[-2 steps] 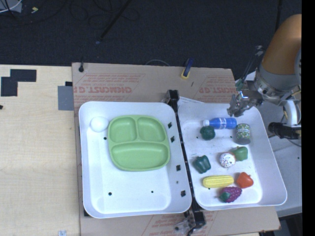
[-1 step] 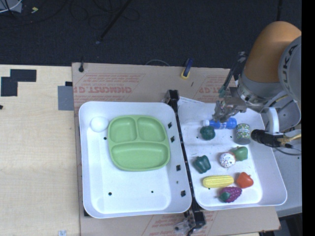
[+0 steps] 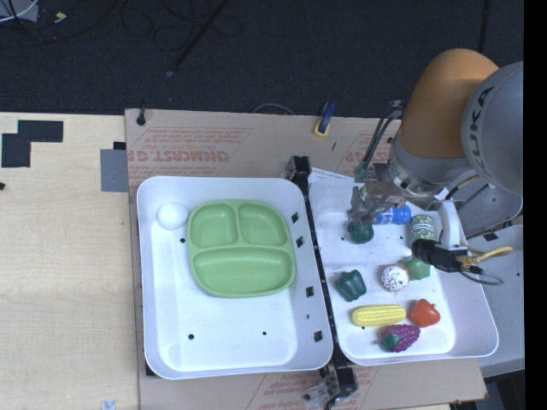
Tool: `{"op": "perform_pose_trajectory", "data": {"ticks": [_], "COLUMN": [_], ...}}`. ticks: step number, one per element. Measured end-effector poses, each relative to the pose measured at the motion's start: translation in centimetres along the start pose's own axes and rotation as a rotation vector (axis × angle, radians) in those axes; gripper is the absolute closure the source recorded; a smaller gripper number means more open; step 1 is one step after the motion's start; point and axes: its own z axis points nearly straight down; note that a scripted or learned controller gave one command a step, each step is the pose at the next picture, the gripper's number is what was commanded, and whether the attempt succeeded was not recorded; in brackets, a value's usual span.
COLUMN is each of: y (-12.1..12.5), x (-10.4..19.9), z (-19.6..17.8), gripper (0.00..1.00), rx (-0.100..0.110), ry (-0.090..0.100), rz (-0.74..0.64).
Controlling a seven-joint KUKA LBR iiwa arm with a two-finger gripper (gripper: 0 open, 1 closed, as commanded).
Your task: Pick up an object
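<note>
In the camera view, the grey arm with the orange band enters from the upper right of the frame and its two-finger gripper (image 3: 362, 220) is low inside the right white bin (image 3: 479, 336), in the upper part of this bin. Directly under the fingertips sits a small dark green rounded object (image 3: 361, 232). The fingers seem to be at this object or just over it, but I cannot tell how wide they are open, or if they have a real hold on it.

Just beside it, to the right, lie a small blue piece (image 3: 399, 215) and a small jar with a green label (image 3: 421, 227). Lower in the same bin are a dark green toy pepper (image 3: 350, 285), a white speckled ball (image 3: 394, 278), a yellow toy corn (image 3: 378, 315), a red toy tomato (image 3: 425, 313) and a purple toy grape bunch (image 3: 399, 337).

The left white bin (image 3: 162, 340) carries a light green divided plate (image 3: 240, 248) and a small white ball (image 3: 172, 215).

I think the main risk is a slip: the green object is small and rounded, so fingers closing off-centre can push it away. The blue piece is near, and a finger may catch it too.
</note>
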Motion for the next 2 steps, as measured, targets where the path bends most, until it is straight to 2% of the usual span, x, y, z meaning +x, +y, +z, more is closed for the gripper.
{"op": "perform_pose_trajectory", "data": {"ticks": [1,2], "y": [-1.1,-1.4], "x": [5.5,9.9], "z": [0.7,-0.8], "gripper": [1.0,1.0], "rx": [0.0,-0.003], "ry": [0.0,-0.001], "rz": [-0.001,-0.001]}}
